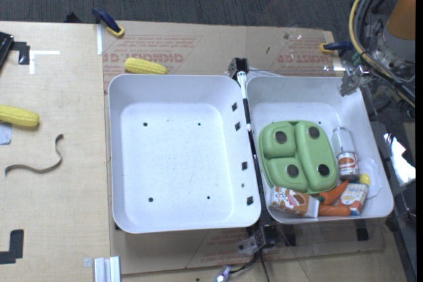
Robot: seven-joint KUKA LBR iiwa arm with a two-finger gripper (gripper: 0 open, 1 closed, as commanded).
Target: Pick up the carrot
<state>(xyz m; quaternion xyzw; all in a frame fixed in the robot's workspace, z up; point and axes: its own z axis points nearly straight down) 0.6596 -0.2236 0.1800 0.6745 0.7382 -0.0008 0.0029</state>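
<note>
The slim orange carrot (334,195) is lying at the front of the right shallow white bin (301,99), touching the green moulded plastic tray (297,155); the claw's state cannot be told.

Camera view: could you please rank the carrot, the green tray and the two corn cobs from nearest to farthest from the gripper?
From the gripper, above the right bin's far corner:
1. green tray, mid right bin.
2. carrot, right bin's near edge.
3. corn cob, beyond the left bin.
4. second corn cob, far left.
</note>
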